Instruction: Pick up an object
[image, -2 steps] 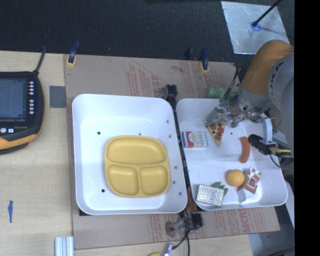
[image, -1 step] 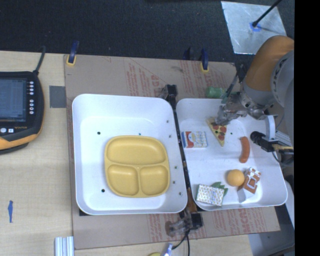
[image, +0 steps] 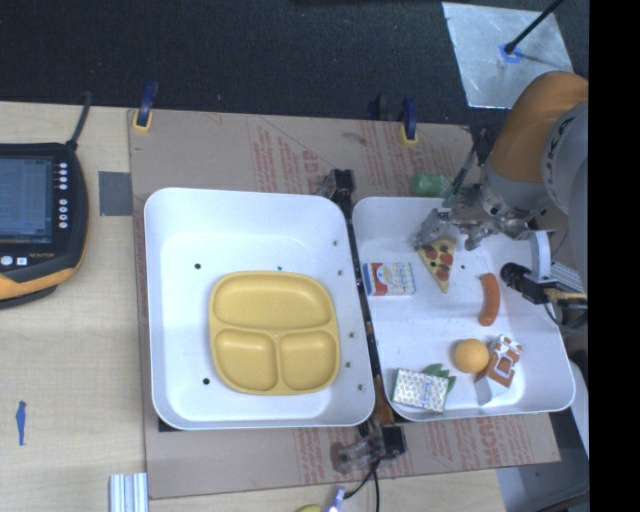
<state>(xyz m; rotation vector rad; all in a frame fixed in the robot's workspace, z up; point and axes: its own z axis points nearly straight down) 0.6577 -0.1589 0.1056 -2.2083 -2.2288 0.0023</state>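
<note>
Claw (image: 447, 228) hovering low at the far end of the right bin (image: 520, 400), right over the pizza slice (image: 439, 261); cannot tell how the claw is set. Grey arm (image: 545, 150) with its orange band reaching in from the right.

Nearest, along the front edge of the desk (image: 60, 380): pale wood showing at the left, brown cardboard sheet (image: 250, 150) lying under both bins, a small clamp and cable poking out at the seam between them. Just beyond, in the right bin's front part, a patterned packet (image: 420, 390) lying beside an orange ball (image: 470, 355), with a red-and-white carton (image: 503, 362) touching the ball's right side. Further in, a sausage (image: 488, 298) lying lengthwise, a small white box (image: 389, 279) sitting against the bin's left wall. Left bin (image: 170, 300) carrying a yellow divided tray (image: 273, 331), three compartments, all facing up.

Pizza slice lying flat, tip pointing toward the front, yellow with red dots, crust end under the claw.

Further back, a teach pendant (image: 35, 225) resting at the desk's left, blue clips gripping the cardboard's far edge, dark carpet stretching beyond.
</note>
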